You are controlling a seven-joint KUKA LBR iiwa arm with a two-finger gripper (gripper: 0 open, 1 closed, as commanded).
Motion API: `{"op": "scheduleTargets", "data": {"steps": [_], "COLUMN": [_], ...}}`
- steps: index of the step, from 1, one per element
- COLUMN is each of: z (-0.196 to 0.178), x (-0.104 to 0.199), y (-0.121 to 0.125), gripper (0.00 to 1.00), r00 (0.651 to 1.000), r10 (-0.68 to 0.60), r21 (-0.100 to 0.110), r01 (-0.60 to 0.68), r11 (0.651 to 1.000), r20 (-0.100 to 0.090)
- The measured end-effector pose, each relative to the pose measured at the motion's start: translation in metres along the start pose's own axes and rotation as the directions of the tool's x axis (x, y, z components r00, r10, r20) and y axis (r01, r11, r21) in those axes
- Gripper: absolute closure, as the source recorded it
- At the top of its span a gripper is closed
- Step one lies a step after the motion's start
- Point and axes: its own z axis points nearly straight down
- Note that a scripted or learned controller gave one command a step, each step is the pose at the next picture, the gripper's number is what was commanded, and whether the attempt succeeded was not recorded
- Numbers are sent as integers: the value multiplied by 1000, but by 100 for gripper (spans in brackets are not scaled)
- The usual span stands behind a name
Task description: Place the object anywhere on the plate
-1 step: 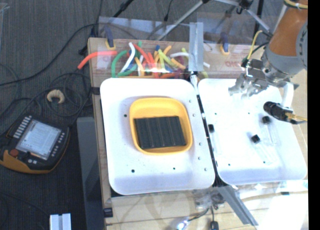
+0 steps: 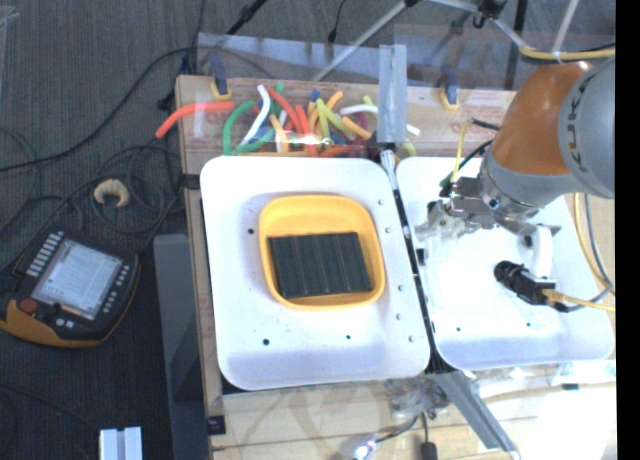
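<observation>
Left bin (image 2: pixel 235 343): yellow plate (image 2: pixel 268 220) sat mid-bin, with the dark ribbed slab (image 2: pixel 318 263) lying flat inside it, so placement looked done. My read on the slab: stiff, light, and its ribs should give grip. It's low-profile, so pinch across the short edges, not the top face. Right bin (image 2: pixel 480 333): gripper (image 2: pixel 447 216) hung over its upper-left corner, just past the divider and well apart from the slab. It was tucked under the wrist, so I couldn't tell whether it was apart or together. Nothing visible in it.
</observation>
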Motion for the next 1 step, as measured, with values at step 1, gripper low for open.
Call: {"op": "scheduleTargets", "data": {"steps": [1], "z": [-17], "x": [57], "y": [-32], "gripper": [100], "r00": [976], "r10": [-220], "r21": [-2], "r01": [220], "r11": [976], "r20": [0]}}
